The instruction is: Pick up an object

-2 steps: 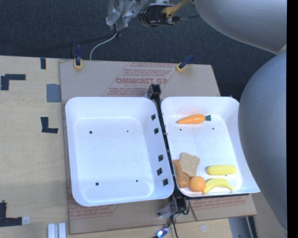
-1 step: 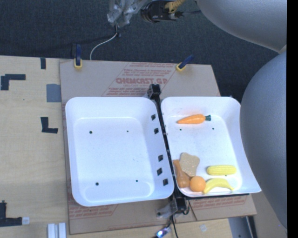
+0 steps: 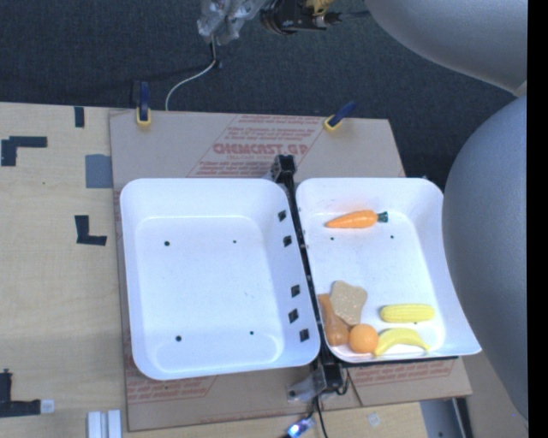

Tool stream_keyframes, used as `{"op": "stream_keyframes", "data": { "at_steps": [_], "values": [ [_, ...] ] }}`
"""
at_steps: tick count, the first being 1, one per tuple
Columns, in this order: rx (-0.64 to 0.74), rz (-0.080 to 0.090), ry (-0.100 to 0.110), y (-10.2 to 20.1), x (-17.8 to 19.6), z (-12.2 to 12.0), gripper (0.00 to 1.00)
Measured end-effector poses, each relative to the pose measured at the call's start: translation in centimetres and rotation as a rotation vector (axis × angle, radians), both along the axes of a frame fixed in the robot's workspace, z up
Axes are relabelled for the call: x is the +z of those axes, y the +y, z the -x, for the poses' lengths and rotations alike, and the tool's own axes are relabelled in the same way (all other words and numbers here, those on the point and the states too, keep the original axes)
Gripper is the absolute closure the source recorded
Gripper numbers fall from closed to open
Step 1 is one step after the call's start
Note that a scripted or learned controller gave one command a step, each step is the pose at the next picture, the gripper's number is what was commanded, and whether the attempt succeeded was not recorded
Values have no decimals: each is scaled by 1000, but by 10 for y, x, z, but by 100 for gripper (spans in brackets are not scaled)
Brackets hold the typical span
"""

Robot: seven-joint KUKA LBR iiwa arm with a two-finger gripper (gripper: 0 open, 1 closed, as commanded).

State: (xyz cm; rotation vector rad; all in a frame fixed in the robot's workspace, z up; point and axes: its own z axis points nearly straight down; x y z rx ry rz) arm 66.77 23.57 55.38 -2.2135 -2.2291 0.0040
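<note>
One carrot (image 3: 351, 220) lies in the right bin (image 3: 425, 257), well apart from the claw (image 3: 221, 21); open or closed, I cannot tell.

Light wooden bench (image 3: 51, 282), seen from above at a slant. A brown cardboard sheet (image 3: 257, 145) with red printed lettering is laid flat on the bench and is fixed along its far edge by two clamps with blue handles (image 3: 142, 103) (image 3: 339, 115). Two shallow white bins are set side by side on the sheet, touching along their inner walls: the left bin (image 3: 137, 214) and the right bin (image 3: 428, 205). Several dark tape marks (image 3: 86, 229) are stuck to the bare bench surface at left.
</note>
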Motion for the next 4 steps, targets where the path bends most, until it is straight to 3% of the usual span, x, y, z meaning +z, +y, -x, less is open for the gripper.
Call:
{"op": "stream_keyframes", "data": {
  "at_steps": [4],
  "values": [
    [1, -6, -24, 7, 38, -1, 100]
  ]
}}
